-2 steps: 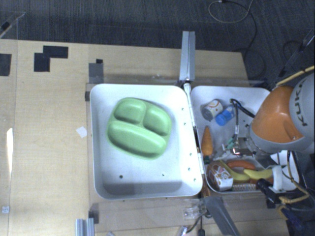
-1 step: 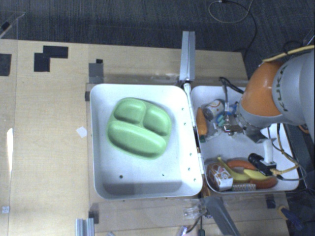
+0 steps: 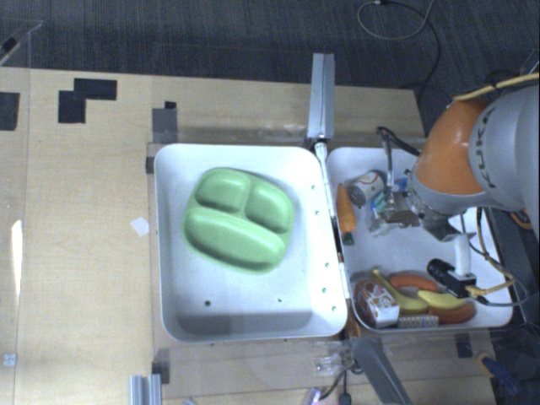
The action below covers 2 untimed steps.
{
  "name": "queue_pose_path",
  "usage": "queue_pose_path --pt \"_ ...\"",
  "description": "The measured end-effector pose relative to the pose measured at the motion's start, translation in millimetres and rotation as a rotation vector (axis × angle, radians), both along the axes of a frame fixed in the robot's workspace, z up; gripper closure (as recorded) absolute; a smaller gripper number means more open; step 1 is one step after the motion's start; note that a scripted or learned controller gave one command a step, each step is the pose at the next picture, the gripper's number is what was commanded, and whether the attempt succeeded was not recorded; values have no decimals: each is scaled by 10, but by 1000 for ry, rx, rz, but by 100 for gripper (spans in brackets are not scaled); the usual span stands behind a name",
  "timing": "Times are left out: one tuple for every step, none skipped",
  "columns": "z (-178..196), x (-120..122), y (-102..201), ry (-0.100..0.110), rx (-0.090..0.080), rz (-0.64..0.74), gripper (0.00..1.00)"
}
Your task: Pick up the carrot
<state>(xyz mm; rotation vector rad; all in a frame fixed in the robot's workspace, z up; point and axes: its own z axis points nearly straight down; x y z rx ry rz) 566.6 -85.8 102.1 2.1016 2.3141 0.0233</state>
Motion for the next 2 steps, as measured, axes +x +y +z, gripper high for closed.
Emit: queue_pose_path --pt "1502 -327 -248 13 -5 188 100" --pt "1781 -215 -1073 13 -4 60 100"
